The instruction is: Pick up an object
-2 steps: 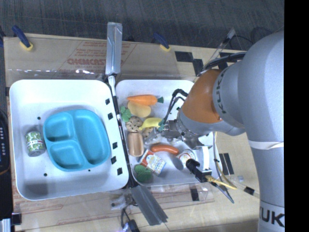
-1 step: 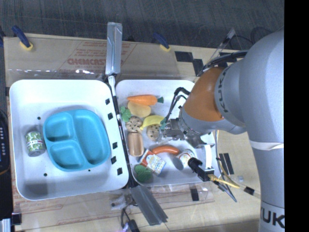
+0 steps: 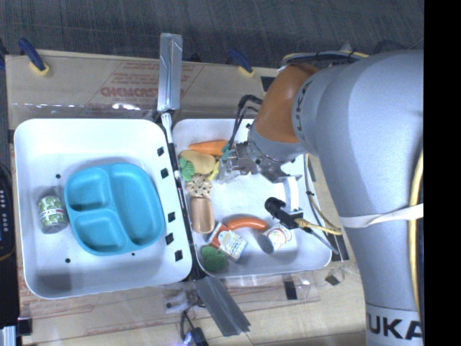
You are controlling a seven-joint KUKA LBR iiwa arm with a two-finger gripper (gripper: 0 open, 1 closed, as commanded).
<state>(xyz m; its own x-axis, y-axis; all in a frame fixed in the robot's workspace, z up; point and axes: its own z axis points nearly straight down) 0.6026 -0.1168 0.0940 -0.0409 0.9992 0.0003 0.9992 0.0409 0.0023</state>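
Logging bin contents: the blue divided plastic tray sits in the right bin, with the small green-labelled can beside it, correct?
Not quite. The camera view shows the blue divided plastic tray in the left white bin, the small green-labelled can beside it.

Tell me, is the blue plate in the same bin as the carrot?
No, the blue plate sits in the left bin, while the carrot lies in the right bin.

Robot lab: KUKA arm [image 3: 374,157] over clamped bench [image 3: 108,78] with white bins [image 3: 29,193].
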